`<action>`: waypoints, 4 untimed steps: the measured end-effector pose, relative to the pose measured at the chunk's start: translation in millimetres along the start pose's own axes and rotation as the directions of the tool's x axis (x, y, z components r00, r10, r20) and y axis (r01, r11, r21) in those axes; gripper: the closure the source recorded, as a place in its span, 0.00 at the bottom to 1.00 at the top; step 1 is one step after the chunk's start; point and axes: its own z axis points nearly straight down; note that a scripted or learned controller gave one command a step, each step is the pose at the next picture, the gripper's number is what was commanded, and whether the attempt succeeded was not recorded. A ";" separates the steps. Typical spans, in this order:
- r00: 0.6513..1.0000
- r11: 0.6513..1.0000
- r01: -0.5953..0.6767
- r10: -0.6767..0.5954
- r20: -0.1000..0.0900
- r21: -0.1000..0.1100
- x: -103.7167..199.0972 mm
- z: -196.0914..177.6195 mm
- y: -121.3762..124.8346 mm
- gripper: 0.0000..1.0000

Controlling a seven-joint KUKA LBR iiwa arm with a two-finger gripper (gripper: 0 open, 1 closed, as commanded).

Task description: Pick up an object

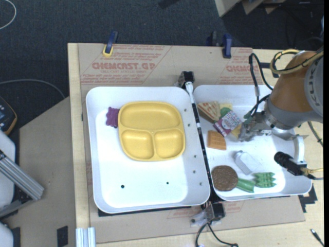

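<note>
Nearest the camera in the right bin: green pods lying flat, long axis running roughly across the view, tips pointing to the view's right. Touching their left end is a brown round disc. Just beyond those sits a small white block, long axis slanting from upper-left to lower-right, apart from the disc.

Further back is an orange wedge, close to the dividing wall. At about the same depth, the gripper is down low inside the bin, the arm reaching in from the view's right. Spread or closed we cannot tell, as the wrist and cabling blur it. Nothing is visibly pinched.

The likely target, as we judge it, is the pink-and-white packet. It lies just beside the gripper, on its view-left and slightly farther side, whether touching or not we cannot say. Its long axis looks diagonal, lower-left to upper-right, so a short shift left and away would be needed. The white block is the alternative, nearer the camera than the gripper.

Beyond the packet is a tan sandwich slice, flat.

In the left bin are a yellow divided plate and a purple piece touching the plate's left edge, both well apart from the gripper.
</note>
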 end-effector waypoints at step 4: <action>1.000 1.000 0.008 -0.008 0.000 -0.006 44.8 -140.9 43.6 1.00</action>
